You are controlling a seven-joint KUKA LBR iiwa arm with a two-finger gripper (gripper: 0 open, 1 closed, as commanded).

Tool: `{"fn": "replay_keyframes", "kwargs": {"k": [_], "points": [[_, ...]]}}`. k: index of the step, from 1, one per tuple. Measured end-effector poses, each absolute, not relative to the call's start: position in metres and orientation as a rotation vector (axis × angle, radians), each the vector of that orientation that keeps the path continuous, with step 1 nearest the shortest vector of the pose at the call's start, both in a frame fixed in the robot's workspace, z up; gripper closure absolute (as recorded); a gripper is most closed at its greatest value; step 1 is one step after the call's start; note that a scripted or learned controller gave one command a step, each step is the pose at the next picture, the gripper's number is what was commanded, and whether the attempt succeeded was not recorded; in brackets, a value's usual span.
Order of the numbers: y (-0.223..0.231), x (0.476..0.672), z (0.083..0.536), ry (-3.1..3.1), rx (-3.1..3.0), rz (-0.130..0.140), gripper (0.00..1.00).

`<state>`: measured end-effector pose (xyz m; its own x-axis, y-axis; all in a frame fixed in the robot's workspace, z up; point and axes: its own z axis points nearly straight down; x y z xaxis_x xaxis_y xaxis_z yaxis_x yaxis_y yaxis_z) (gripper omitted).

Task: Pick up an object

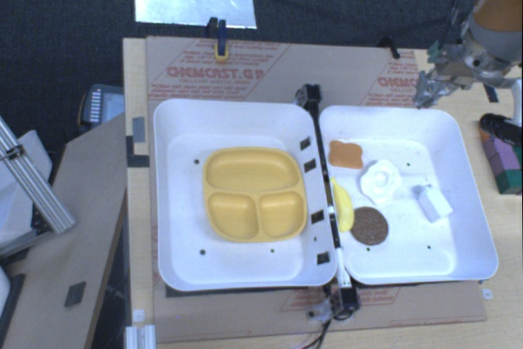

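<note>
Gripper [426,91] hovering over right bin's [470,167] back right corner, grip state unreadable; toast [346,154], egg [381,181], cookie [369,225] inside.

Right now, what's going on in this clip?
A robot arm reaches in from the right, its gripper above the right bin's far rim with nothing seen in it. That bin holds a toast slice, fried egg, brown patty, banana and white block, all untouched. The left bin holds a yellow tray.
</note>
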<state>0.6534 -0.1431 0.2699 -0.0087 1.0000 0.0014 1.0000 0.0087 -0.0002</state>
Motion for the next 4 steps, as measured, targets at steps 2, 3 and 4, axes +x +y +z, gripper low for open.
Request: {"fn": "replay_keyframes", "kwargs": {"k": [2, 3, 4], "points": [[-0.033, 0.632, 0.276, -2.231, -2.210, -0.002, 1.00], [0.017, 0.628, 0.261, -2.231, -2.211, -0.002, 1.00], [0.072, 0.616, 0.262, -2.231, -2.210, -0.002, 1.00]]}}
